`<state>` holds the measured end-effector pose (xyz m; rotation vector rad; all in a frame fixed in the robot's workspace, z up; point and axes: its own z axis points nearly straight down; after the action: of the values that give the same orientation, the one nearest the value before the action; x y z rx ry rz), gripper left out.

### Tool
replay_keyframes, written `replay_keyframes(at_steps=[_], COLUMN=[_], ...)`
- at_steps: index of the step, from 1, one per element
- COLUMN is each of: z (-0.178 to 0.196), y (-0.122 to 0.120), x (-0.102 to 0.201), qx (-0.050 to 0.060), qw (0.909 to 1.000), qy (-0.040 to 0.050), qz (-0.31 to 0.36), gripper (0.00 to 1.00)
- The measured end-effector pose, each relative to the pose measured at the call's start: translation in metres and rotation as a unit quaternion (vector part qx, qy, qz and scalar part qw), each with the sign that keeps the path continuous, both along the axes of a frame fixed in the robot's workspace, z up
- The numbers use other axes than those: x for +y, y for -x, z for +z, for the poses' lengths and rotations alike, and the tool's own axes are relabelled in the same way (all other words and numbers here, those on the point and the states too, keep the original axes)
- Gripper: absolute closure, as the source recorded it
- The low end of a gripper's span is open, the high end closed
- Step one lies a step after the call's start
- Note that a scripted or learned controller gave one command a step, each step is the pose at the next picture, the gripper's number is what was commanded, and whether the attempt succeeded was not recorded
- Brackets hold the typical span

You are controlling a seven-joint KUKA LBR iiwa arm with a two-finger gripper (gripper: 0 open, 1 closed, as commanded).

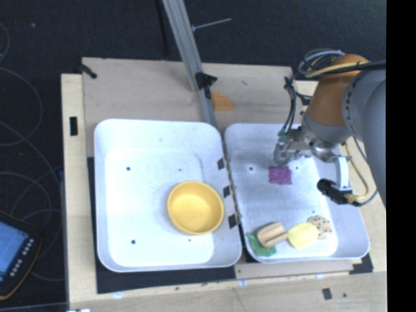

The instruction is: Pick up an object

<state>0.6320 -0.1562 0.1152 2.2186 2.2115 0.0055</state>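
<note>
I have the gripper (284,155) low over the right bin (257,138), in its far half, with a small purple piece (281,175) lying flat on the bin floor just beside and below the tip. From this slanted view I cannot tell how the claw is set, nor whether it touches the purple piece. Main risk as I judge it: the piece looks thin and flat, so the tip may slide over it or nudge it toward the middle of the bin instead of catching it. Along the near edge sit a tan block (270,232), a yellow lump (301,235) and a speckled ball (320,224), bunched close; a try there could clip a neighbour. The yellow bowl (194,207) rests in the left bin (117,142) toward its near right corner, well apart from the arm, its rim too wide for an easy pinch, I suspect.
</note>
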Motion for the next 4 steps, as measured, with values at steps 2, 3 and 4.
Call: replay_keyframes(at_steps=[2,3,4], z=[0.096,0.096,0.093], y=[0.0,0.02,0.034], x=[0.003,0.047,0.096], qx=[0.002,0.004,0.004], qw=[1.0,1.0,1.0], qy=[-0.0015,-0.0021,-0.0023], qz=[0.003,0.004,0.005], gripper=[1.0,1.0,1.0])
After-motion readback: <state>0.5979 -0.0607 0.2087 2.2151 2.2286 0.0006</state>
